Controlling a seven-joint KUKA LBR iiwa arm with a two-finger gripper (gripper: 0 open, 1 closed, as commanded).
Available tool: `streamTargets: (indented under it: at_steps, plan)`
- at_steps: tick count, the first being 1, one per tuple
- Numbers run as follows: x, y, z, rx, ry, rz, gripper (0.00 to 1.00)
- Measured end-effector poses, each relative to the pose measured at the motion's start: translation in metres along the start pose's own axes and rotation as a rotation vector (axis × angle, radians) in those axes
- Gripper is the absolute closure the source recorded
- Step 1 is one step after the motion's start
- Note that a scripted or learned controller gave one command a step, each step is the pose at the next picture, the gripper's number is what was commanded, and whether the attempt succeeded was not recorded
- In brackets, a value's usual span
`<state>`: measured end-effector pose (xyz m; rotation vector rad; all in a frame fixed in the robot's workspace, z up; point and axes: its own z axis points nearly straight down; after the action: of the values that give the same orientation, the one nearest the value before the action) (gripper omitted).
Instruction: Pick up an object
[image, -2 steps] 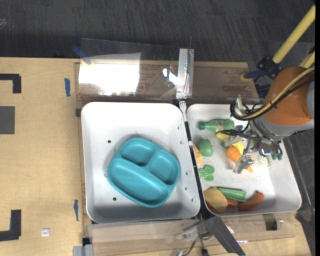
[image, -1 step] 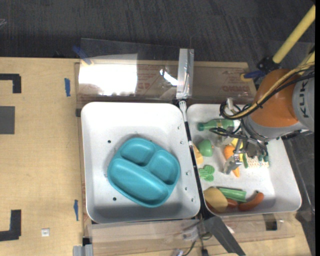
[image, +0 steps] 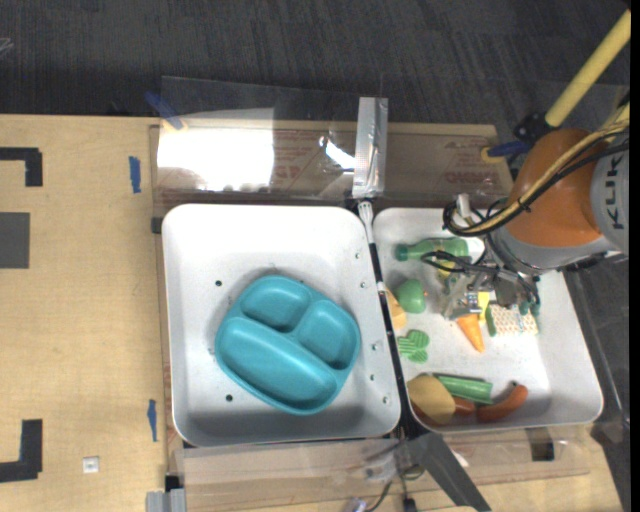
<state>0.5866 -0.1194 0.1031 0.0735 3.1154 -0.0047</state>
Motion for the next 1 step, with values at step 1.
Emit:
streamTargets:
  at_steps: [1]
  plan:
    - [0.0557, 0.0243, 0.0113, -0.001, 0.011, 0.037, 1.00]
